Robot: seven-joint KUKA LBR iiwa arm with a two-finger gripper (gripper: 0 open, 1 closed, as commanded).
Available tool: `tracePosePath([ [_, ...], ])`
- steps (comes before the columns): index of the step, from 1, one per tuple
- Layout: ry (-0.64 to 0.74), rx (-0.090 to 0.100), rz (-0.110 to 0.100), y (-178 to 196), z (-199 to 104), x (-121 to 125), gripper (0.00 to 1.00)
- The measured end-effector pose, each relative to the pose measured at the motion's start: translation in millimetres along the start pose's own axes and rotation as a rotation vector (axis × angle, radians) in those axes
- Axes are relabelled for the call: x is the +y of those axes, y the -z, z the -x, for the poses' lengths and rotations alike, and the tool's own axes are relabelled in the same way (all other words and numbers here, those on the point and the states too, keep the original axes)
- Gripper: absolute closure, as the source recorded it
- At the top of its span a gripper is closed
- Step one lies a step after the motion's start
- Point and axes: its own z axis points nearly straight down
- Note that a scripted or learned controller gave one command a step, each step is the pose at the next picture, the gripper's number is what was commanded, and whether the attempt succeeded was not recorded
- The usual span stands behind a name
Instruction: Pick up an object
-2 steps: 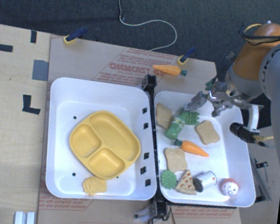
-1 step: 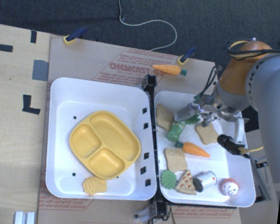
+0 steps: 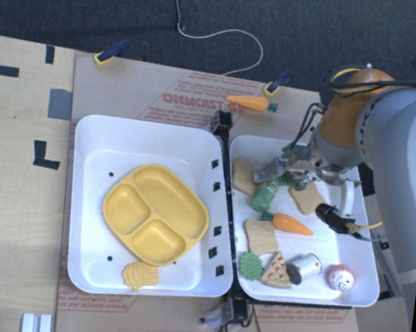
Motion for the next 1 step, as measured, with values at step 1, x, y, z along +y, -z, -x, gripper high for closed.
tracePosePath([
  [1,0.0,0.0,-0.002,11.2,-0.2,-0.1,1.0],
])
